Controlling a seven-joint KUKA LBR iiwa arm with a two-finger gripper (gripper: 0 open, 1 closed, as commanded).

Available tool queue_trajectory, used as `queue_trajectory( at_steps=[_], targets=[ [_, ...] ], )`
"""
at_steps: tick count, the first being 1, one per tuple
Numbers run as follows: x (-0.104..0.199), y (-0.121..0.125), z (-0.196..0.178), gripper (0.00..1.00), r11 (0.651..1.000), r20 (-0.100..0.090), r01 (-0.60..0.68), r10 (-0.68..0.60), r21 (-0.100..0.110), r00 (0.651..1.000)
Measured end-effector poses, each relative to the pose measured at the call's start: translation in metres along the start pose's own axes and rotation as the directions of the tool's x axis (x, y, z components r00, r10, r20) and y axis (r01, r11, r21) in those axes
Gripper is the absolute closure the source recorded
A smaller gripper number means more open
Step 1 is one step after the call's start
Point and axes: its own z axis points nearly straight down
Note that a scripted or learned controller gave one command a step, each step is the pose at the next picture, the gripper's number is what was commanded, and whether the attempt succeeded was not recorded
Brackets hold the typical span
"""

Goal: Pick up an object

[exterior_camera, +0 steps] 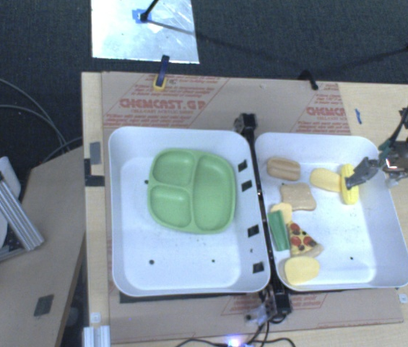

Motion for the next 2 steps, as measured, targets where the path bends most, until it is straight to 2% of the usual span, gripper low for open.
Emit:
queue_trajectory(
  at_steps=[1,2],
  targets=[
    [0.072,-0.054,0.096,0.0,1.0,-0.007,0.006,-0.006,0.012,1.0],
    [0.087,-0.05,0.172,0.0,1.0,-0.001,-0.003,0.003,-0.003,1.0]
  ],
)
